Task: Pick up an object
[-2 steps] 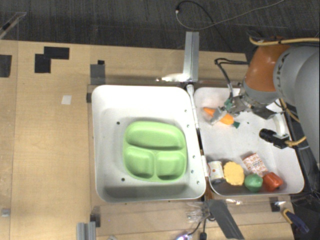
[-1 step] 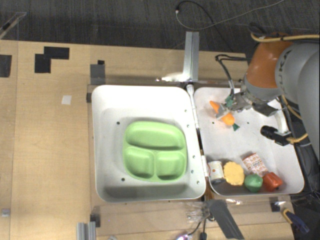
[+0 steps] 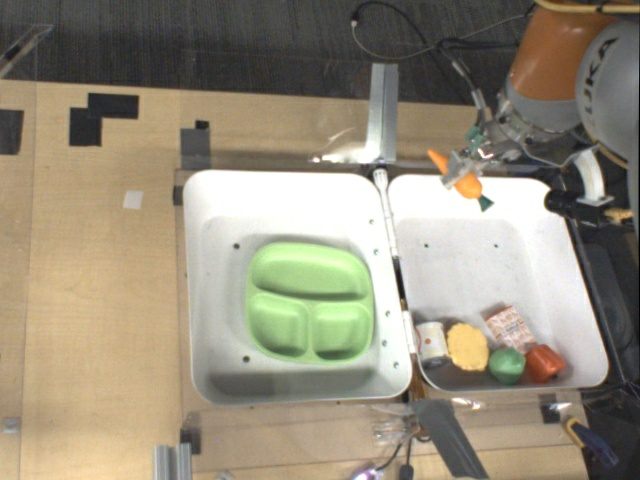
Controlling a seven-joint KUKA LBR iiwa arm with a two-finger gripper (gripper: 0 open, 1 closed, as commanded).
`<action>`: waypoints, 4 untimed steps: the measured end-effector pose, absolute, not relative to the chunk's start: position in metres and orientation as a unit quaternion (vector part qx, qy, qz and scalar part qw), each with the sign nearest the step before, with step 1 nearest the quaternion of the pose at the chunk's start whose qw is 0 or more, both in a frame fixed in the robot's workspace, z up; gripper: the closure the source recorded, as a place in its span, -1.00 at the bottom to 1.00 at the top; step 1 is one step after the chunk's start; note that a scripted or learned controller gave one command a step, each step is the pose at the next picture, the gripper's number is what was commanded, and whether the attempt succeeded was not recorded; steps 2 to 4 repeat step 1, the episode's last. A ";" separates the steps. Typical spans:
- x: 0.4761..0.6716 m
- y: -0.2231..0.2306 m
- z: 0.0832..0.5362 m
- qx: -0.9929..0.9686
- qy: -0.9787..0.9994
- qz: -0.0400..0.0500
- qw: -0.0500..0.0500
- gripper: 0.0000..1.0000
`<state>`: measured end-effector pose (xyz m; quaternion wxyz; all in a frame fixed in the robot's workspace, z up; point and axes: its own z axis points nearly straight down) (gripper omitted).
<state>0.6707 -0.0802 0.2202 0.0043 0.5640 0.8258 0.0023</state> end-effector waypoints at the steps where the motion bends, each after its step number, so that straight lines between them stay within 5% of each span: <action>1: 0.673 -0.079 0.233 0.561 0.828 0.004 0.008 1.00; 4: 0.673 -0.079 0.233 0.561 0.828 0.004 0.008 1.00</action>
